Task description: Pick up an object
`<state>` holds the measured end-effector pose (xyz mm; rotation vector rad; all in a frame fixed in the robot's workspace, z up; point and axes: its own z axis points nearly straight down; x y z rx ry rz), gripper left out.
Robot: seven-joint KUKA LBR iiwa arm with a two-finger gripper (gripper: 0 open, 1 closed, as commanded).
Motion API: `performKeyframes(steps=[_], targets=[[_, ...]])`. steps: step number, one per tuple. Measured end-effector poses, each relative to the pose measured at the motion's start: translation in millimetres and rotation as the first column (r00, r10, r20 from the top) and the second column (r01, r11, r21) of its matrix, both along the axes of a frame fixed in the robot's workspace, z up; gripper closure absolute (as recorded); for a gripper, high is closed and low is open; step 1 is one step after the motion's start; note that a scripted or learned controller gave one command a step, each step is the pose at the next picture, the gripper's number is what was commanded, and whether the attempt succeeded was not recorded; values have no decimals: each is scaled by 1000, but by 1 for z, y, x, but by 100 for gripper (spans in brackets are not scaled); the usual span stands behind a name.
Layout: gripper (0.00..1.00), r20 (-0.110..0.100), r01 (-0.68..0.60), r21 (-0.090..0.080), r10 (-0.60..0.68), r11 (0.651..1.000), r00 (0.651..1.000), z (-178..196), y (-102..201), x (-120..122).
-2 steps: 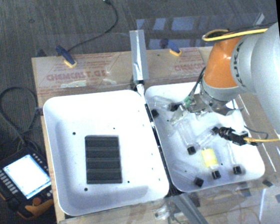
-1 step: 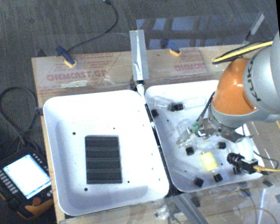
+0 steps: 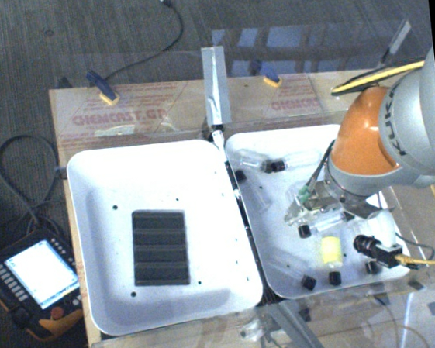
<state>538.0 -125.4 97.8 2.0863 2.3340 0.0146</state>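
In the right bin (image 3: pixel 279 271), my gripper (image 3: pixel 312 210) reaches down from the orange-banded wrist (image 3: pixel 362 145) over a clutter of clear plastic pieces (image 3: pixel 322 216). A small yellow cylinder (image 3: pixel 331 250) lies just below and to the right of it. Small black caps are scattered around at the bin's top (image 3: pixel 277 166), left wall (image 3: pixel 240 176) and front (image 3: pixel 309 283). One black piece (image 3: pixel 304 231) sits right under the gripper. The wrist hides much of the gripper's tip. A black ribbed rectangular block (image 3: pixel 160 247) lies flat in the left bin (image 3: pixel 94 183).
A clear tube-like item (image 3: pixel 252 160) rests near the right bin's top left corner. A black fitting with a yellow cable (image 3: pixel 376 249) hangs at the bin's right side. A metal divider post (image 3: pixel 216 91) stands behind the bins. A tablet (image 3: pixel 38 273) lies off the bench, left.
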Motion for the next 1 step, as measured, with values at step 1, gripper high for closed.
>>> performKeyframes(steps=[1], targets=[[100,-19,13,-2,-13,1000,1000,108,16,49]])
